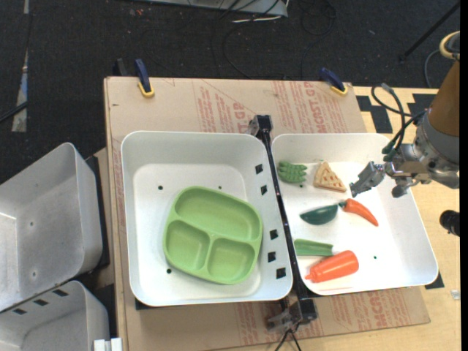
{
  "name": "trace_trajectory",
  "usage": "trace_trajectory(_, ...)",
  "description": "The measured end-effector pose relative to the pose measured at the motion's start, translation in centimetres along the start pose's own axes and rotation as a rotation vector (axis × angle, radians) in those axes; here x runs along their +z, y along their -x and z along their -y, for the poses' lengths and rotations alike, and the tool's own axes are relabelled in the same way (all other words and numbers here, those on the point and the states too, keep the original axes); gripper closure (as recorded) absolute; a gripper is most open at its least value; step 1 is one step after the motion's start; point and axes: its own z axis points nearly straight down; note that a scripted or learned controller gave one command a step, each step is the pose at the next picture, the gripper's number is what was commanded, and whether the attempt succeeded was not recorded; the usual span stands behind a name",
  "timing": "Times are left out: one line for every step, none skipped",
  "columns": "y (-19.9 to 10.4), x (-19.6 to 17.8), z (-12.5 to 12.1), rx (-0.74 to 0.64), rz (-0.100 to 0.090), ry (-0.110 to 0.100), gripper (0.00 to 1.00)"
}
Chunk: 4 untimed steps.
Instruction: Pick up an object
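The arm is a thick rounded column with an orange-brown band above a grey metal wrist, from which black cables loop out along the side, and it ends in a small dark grey gripper with blocky metal parts and slim dark jaws.

A single fixed camera looks down on the brown cardboard-topped bench from above, at a slant, from the near side. It stands far enough back to take in both shallow white plastic bins, the left one and the right one, with dark carpeted floor filling the top of the frame. The grey arm with its orange band enters from the right edge; the height of the camera is hard to judge.
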Motion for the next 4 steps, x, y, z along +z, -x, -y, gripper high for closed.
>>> trace_trajectory(0.0,-0.5,-0.2,-0.003,0.002,0.011,0.00)
trace_trajectory(-0.5,5.6,0.3,0.000,0.000,0.006,0.00)
trace_trajectory(-0.9,11.8,0.9,0.000,0.000,0.006,0.00)
trace_trajectory(-1.5,16.4,0.4,0.000,0.000,0.007,0.00)
